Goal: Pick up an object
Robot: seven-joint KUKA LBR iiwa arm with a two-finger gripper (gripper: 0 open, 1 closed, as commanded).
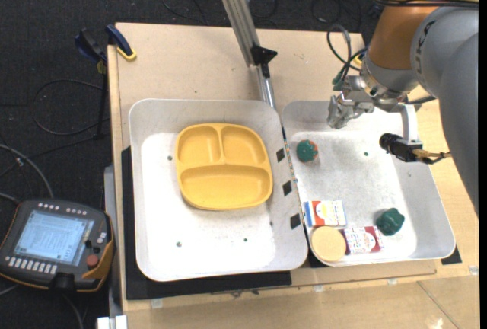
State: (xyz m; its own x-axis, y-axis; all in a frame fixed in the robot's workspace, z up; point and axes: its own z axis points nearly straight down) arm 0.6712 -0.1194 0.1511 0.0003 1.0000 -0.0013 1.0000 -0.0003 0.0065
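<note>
Here's the wide tan wooden table (pixel 190 61), and on it two shallow white bins side by side. The left white bin (pixel 152 244) carries a yellow plastic divided tray (pixel 224 166), sitting flat toward its upper half. The right white bin (pixel 426 206) holds the small stuff. The grey arm with its orange band (pixel 399 23) leans in from the right, and its pincer (pixel 340 113) hangs over the upper left corner of that right bin, nothing visible in it; whether it's released or clenched, I cannot tell. Just below it lies a small green and brown ball-shaped toy (pixel 307 151), apart from the pincer. Down at the near edge: a round tan disc (pixel 329 244), a red and white carton (pixel 362 240) touching it, a small white box with red and blue print (pixel 324 212) just above, and a dark green lumpy toy (pixel 391 221) to the right.
</note>
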